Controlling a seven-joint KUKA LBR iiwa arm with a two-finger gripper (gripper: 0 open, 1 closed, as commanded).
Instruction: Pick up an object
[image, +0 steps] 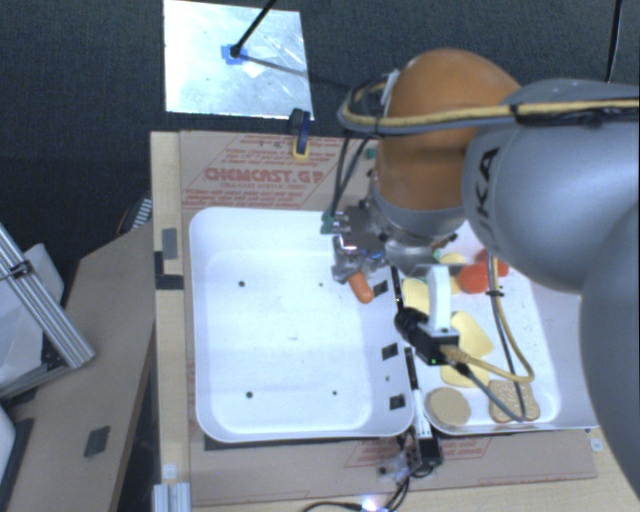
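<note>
One small orange piece (361, 290), carrot-like, sits just under the gripper (357, 270) by the left bin's (230, 330) right rim. We cannot tell the gripper's state. We judge it light, rigid, smooth; grasp across its narrow middle.

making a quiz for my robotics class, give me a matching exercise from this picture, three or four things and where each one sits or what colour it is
Things:
1. small orange piece
2. round tan disc
3. left bin
4. red object

Descriptions:
A. near the front edge of the right bin
B. white, with a few dark dots on its floor
C. just under the arm's pincer, by the divide between the bins
D. in the right bin, partly hidden by the arm

Pairs: 1-C, 2-A, 3-B, 4-D
</note>
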